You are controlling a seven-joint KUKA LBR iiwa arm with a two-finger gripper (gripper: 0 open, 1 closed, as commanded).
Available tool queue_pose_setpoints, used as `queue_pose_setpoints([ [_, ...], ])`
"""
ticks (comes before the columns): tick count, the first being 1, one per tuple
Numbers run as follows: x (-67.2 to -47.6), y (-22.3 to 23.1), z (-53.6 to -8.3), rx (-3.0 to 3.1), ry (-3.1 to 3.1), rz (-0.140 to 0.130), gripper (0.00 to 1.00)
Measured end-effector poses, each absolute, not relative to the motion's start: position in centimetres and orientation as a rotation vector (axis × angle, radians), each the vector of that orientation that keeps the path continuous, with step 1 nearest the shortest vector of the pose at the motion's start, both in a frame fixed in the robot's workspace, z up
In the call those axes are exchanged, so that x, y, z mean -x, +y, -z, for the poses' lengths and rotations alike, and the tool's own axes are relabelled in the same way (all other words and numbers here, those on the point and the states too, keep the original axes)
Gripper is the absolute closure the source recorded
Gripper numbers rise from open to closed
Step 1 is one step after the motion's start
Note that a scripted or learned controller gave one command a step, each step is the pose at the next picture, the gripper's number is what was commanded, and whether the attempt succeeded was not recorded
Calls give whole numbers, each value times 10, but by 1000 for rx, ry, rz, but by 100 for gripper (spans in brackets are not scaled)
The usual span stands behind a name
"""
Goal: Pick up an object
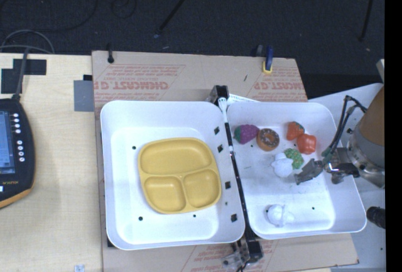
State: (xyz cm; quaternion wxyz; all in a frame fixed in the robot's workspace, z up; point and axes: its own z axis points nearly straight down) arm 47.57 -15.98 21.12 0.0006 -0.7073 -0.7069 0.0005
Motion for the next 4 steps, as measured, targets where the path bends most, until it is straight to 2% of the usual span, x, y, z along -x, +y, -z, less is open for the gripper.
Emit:
queue_pose_setpoints([
  [1, -477, -141, -495, 2230, -2234, 15, 0],
  [2, -477, -139, -495, 2215, -2226, -4, 100],
  [3, -476, -43, -432, 2206, -2225, -6, 100],
  [4, -476, 16, -421, 2212, -2226, -3, 100],
])
